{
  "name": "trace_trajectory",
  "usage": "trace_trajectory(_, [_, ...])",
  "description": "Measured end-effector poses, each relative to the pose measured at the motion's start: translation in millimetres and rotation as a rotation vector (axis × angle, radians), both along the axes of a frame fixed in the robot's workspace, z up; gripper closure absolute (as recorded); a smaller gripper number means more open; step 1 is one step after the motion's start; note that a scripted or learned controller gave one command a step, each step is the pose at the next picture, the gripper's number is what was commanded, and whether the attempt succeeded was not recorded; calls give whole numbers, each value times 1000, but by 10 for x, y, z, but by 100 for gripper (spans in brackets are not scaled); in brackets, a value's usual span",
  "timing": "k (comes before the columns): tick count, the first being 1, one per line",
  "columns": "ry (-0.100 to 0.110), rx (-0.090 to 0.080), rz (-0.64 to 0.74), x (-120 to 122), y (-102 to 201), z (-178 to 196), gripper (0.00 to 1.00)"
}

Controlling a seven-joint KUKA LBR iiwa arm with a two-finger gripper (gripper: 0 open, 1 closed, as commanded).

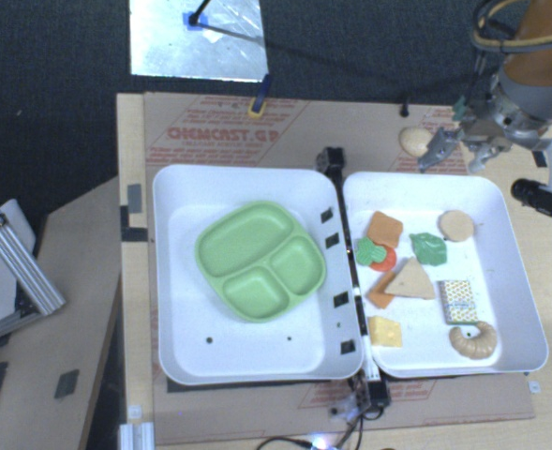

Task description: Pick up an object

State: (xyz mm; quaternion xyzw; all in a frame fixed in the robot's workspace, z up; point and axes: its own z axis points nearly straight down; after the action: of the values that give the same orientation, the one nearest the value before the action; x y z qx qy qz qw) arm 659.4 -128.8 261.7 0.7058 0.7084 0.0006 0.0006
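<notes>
Gripper [455, 150] hangs above the right bin's [514, 242] far rim, fingers spread apart, nothing between them. Pick candidates sit in that bin: round cookie [456, 225], green piece [429, 248], orange block [385, 228], cracker [457, 300]. Risk: items near the divider are packed touching, so the fingers could land on 2 at once; the flat cracker may slip.

The grey arm [538, 36] with its orange band enters from the upper right, wrist bent downward. Its gripper [455, 151] hangs with both fingers [435, 150] spread apart, nothing between them.
</notes>
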Motion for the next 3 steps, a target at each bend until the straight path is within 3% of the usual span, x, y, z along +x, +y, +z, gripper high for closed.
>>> trace_trajectory(3, [5, 1, 2, -29, 67, -1553, 0])
